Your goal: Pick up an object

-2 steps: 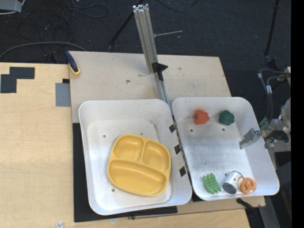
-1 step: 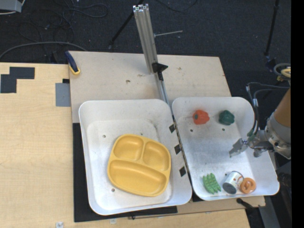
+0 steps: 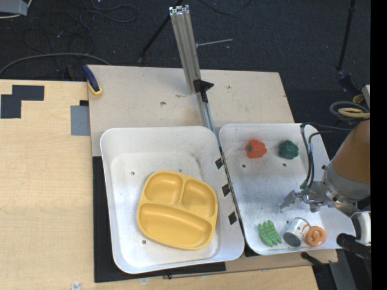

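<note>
The right white bin [image 3: 266,180] holds a red-orange toy pepper [image 3: 256,149] and a dark green toy [image 3: 288,150] near its far side. Near its front edge lie a light green leafy toy [image 3: 268,232], a small silver can [image 3: 295,231] on its side, and an orange ring-shaped toy [image 3: 315,236]. My gripper [image 3: 295,199] hangs low over the right part of this bin, just behind the can and ring. Its fingers are spread apart with nothing between them.
The left white bin [image 3: 121,162] carries a yellow divided plate [image 3: 178,209]. A slanted metal post [image 3: 188,47] rises behind the bins. The grey arm with its orange band [image 3: 357,156] comes in from the right edge above the right bin's far corner.
</note>
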Controlling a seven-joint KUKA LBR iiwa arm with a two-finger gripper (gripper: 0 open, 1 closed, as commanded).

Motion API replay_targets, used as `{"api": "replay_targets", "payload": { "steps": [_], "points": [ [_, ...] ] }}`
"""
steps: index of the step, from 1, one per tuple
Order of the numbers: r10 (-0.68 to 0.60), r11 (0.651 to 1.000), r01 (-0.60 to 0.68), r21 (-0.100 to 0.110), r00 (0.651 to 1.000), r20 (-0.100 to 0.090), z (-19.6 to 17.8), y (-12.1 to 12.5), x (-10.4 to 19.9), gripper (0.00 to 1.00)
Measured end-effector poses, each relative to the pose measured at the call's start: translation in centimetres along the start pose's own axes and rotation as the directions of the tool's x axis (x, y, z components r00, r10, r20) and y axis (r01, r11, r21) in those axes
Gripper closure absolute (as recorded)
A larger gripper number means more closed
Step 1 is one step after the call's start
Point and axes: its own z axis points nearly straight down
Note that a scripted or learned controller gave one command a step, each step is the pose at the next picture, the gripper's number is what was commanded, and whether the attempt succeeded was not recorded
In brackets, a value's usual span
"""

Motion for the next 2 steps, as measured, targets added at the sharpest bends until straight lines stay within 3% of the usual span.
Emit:
{"api": "replay_targets", "payload": {
  "steps": [1,2],
  "points": [
    [0.000,1.000,0.000,-0.006,1.000,0.000,2.1,0.1,0.0,0.00],
    [0.002,1.000,-0.002,-0.012,1.000,-0.002,0.8,0.3,0.1,1.00]
  ]
}}
